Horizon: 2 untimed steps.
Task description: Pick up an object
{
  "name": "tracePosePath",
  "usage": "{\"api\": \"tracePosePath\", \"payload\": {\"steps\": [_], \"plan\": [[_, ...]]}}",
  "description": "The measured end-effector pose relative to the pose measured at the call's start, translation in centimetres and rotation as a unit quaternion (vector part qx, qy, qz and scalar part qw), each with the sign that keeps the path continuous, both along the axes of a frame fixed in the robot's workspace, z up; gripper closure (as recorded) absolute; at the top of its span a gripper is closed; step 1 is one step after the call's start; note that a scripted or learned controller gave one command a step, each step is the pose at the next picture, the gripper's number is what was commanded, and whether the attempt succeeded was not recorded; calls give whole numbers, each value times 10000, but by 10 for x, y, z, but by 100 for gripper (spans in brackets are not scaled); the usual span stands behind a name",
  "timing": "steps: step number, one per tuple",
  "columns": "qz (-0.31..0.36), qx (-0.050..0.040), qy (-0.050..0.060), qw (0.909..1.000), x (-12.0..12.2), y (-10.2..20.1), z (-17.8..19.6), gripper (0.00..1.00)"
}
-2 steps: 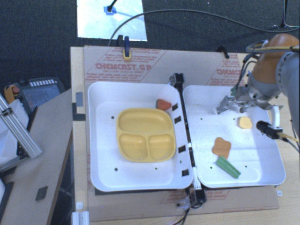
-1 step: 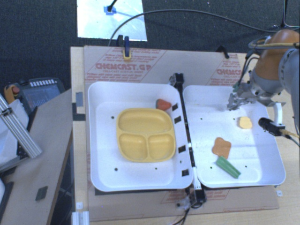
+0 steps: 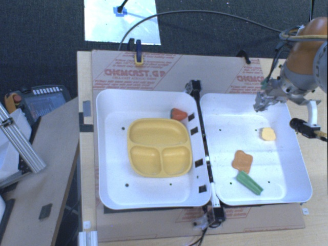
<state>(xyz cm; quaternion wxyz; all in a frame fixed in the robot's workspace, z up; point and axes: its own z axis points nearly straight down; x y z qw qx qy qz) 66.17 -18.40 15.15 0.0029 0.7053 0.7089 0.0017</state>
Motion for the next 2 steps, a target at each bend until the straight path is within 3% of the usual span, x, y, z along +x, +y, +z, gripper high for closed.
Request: {"api": "tracePosePath", "payload": {"steps": [1, 2], "plan": [[1, -1, 0, 10000, 2, 0, 53, 100], [12, 9, 19, 10000, -1, 42, 57, 100]]}}
